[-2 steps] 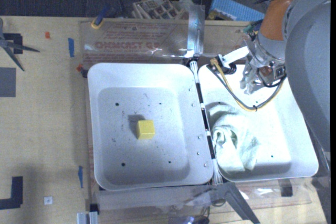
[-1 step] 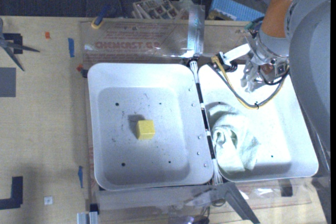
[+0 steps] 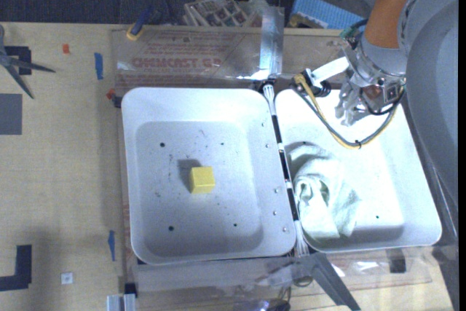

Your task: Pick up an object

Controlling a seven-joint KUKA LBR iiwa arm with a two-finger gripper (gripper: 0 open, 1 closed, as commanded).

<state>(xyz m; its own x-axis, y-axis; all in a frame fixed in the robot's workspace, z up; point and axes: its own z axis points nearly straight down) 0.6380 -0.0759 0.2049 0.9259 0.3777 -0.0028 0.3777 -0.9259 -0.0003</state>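
A small yellow block (image 3: 202, 179) lies near the middle of the left bin (image 3: 145, 113). A crumpled white cloth (image 3: 324, 189) with a greenish patch lies in the right bin (image 3: 419, 222), against its left wall. My gripper (image 3: 348, 111) hangs over the far part of the right bin, above and to the right of the cloth, well apart from it. Nothing shows between its fingers. A yellow and black cable loops down from the wrist toward the cloth.
The grey arm with its orange band (image 3: 389, 11) fills the upper right. A clear plastic sheet (image 3: 196, 58) lies behind the bins. Boxes and cables clutter the floor beyond the bench. Bare wooden benchtop (image 3: 58, 156) lies left of the bins.
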